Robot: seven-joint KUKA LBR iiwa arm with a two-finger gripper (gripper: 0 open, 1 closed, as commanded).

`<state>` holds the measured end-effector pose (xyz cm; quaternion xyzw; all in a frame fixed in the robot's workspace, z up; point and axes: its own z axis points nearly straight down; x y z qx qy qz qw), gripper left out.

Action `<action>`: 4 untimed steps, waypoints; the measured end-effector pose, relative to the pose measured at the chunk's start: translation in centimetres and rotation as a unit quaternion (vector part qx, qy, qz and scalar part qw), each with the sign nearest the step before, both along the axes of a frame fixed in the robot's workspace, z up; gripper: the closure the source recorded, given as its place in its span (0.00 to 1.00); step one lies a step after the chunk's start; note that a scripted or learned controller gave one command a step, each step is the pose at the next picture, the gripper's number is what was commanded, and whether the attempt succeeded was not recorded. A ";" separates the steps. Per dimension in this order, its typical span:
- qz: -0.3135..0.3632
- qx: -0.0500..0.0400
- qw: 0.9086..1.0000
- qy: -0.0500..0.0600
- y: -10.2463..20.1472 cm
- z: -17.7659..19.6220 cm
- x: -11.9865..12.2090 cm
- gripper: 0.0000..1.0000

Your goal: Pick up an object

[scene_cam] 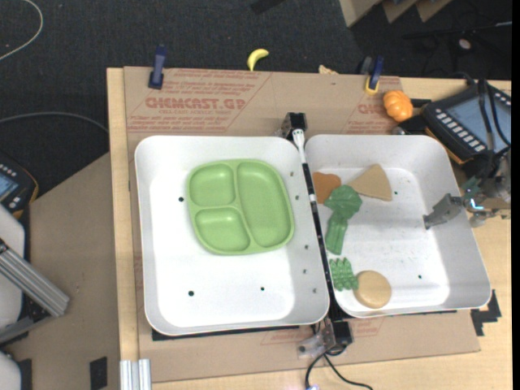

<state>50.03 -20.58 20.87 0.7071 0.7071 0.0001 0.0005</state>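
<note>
Gripper [443, 211] at the right rim of the right bin [422, 295], nothing between its fingers that we can see.

We see the gripper reaching in from the right, just over the bin's right wall, well apart from the objects — whether its fingers are spread or closed we cannot tell, since they are small and blurred. The things to pick lie along the right bin's left side: an orange piece [323, 185] touching a green broccoli-like toy [340, 214], a tan wedge [374, 183] just beside them, and near the front a small green ridged piece [342, 275] touching a tan round piece [374, 288]. The left bin [162, 291] holds a green divided plate [240, 206], lying flat.
</note>
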 end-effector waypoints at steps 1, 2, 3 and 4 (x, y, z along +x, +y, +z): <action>0.000 0.004 1.000 0.007 4.9 -12.6 -2.5 0.00; -0.001 0.000 1.000 -0.001 4.5 -10.9 -2.1 1.00; 0.004 0.000 1.000 -0.004 11.8 -1.6 -1.9 1.00; 0.005 0.002 1.000 -0.003 20.0 2.9 -2.0 1.00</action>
